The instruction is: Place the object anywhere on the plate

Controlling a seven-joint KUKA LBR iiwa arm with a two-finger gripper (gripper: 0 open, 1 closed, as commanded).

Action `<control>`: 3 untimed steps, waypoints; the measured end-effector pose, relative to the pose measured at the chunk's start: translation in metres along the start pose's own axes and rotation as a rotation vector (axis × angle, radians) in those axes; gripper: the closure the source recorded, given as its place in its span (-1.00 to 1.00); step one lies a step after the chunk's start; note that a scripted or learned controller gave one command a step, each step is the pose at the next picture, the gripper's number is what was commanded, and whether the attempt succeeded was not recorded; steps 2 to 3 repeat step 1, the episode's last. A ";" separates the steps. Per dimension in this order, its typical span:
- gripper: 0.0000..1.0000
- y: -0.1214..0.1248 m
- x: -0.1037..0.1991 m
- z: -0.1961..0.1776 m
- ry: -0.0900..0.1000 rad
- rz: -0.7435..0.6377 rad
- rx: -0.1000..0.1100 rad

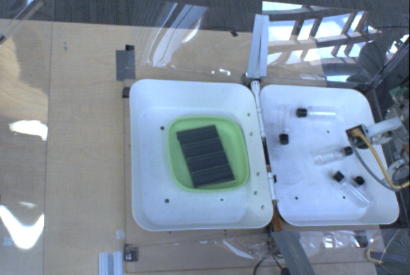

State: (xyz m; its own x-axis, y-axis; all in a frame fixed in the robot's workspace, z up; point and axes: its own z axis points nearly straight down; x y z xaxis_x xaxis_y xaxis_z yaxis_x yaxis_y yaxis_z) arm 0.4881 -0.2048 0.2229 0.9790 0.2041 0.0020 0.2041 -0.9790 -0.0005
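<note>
A dark grey ridged block (205, 156) lies flat in the middle of the green plate (239, 139), a rounded square dish resting in the left white bin (147, 139). It sits slightly askew, with its long side running from upper left to lower right. My gripper (398, 165) is at the far right edge of the view, over the right side of the right bin (307, 209). It is well apart from the plate and the block, and nothing shows between its fingers.
Several small clear vials with black caps lie scattered in the right bin: one at the top (314, 114), one mid-right (332, 154), one lower right (351, 185). A loose black cap (284, 138) sits near the bins' shared wall (262, 145).
</note>
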 end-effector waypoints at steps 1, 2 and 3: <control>-1.00 0.000 0.000 0.018 0.000 0.000 0.000; -1.00 0.000 0.000 0.018 0.000 0.000 0.000; -1.00 0.000 0.000 0.018 0.000 0.000 0.000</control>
